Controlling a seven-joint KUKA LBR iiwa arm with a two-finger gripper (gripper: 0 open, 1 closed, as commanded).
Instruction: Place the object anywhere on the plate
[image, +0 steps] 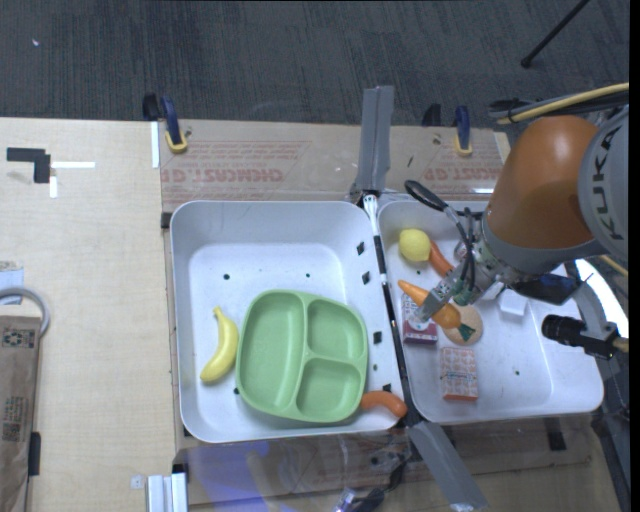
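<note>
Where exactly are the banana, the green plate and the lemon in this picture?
banana (221, 346): camera view, middle of its curved body, left bin.
green plate (272, 350): camera view, floor of its large left compartment.
lemon (414, 245): camera view, centre of the fruit, right bin.

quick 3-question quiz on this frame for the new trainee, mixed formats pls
1. True or false: the banana lies on the green plate.
2. Multiple choice. The pincer is over which bin? A) the left bin B) the right bin C) neither, it is over the bare bench
3. Fill in: the yellow lemon sits near the ____ corner of the right bin, as the camera sees it.

Key
1. False: it lies on the bin floor, left of the plate.
2. B
3. Top left
</note>
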